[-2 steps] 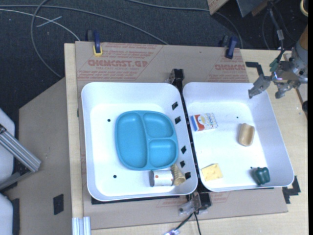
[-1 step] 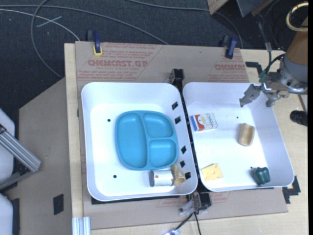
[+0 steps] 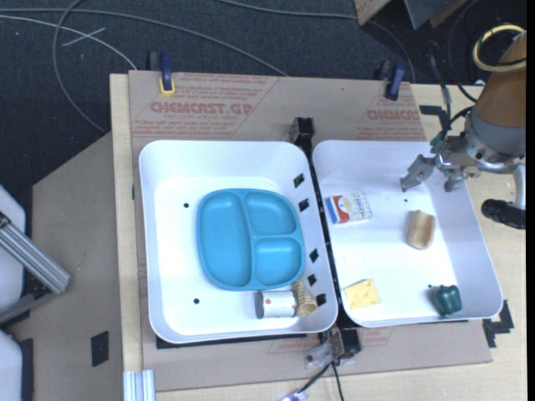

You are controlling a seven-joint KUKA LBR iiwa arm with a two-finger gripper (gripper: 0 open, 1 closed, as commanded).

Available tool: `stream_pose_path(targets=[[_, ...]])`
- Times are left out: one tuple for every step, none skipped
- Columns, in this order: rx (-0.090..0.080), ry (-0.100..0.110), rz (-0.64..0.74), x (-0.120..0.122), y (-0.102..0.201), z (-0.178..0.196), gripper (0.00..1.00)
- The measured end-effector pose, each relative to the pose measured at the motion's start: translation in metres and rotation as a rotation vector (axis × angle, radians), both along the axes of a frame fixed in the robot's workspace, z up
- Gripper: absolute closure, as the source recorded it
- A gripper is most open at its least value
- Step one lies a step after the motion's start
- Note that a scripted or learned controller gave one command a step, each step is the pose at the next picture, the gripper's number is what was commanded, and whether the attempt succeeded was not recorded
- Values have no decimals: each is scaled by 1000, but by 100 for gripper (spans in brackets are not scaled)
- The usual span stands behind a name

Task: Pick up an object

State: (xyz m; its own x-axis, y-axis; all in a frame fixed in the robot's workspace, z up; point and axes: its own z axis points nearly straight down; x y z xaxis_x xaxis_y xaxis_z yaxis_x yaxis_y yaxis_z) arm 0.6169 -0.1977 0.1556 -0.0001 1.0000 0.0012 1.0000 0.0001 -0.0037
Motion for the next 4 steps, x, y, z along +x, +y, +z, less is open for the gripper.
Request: stream_pose_path(targets=[[1,3,0,-4,-1,-63,0],[0,-5,1,-1,-1,-47,100],[-4,-10,1,8,-6,12,100],[-3,-9,1,9,-6,60,100]])
